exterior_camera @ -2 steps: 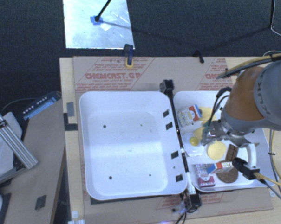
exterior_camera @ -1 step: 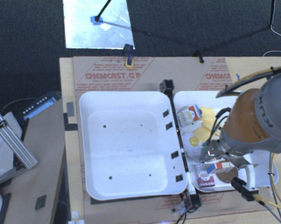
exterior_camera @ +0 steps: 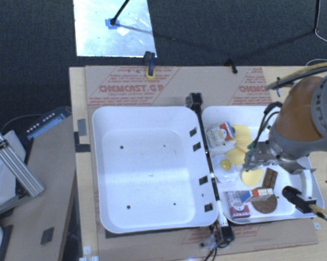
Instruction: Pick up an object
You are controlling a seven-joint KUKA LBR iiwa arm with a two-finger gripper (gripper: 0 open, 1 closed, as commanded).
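Claw (exterior_camera: 250,160), state I cannot tell, hangs just above yellow disc (exterior_camera: 252,177) in right bin (exterior_camera: 318,193).

One fixed camera above, slanting down on both white bins (exterior_camera: 146,114).

A robotics lab/test cell is indicated: two white bins (exterior_camera: 149,166) are clamped on a printed board (exterior_camera: 134,85) left of the gripper (exterior_camera: 250,157), w/ aluminium framing (exterior_camera: 13,166) and loose cables (exterior_camera: 289,40) beyond.
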